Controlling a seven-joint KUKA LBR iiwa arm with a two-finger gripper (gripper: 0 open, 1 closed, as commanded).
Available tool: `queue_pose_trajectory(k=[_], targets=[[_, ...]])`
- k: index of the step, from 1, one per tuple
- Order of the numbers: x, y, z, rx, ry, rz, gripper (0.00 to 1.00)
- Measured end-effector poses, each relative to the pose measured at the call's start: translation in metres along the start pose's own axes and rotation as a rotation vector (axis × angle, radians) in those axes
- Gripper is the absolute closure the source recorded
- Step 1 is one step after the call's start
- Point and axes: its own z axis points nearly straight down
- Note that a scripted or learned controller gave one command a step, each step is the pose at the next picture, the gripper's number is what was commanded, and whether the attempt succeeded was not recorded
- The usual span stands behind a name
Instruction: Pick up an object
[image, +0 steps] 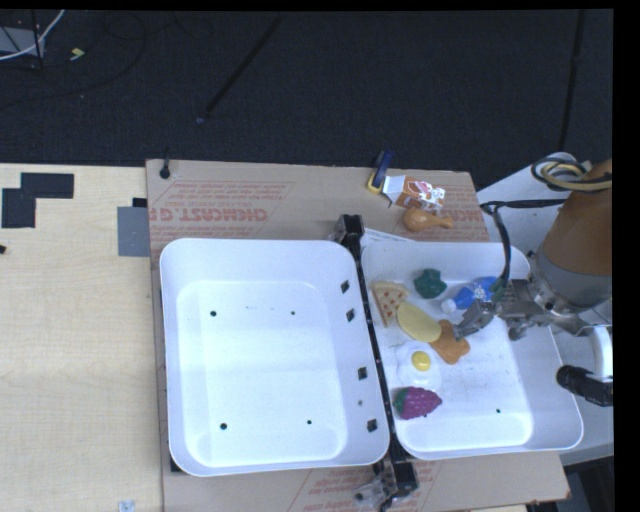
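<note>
Camera view, nearest first: a purple grape cluster (417, 402) lies low in the right bin (520, 425), a fried egg (419, 362) just beyond it. Farther in, the claw (468, 322) hangs over an orange piece (451, 348) beside a yellow lemon-like shape (419, 323); whether its fingers are apart or together I cannot tell. The left bin (262, 355) sits alongside. Farthest, red print on the cardboard sheet (250, 205) reads upside down, possibly "CHEMCAST".

Orange toy (451, 347) lies flat (beside a yellow piece (418, 322)) in right bin (520, 420).
</note>
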Motion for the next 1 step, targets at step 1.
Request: queue_pose_trajectory(k=[1], targets=[[-0.0417, 0.0338, 0.0835, -0.012, -0.006, -0.003, 0.00]])
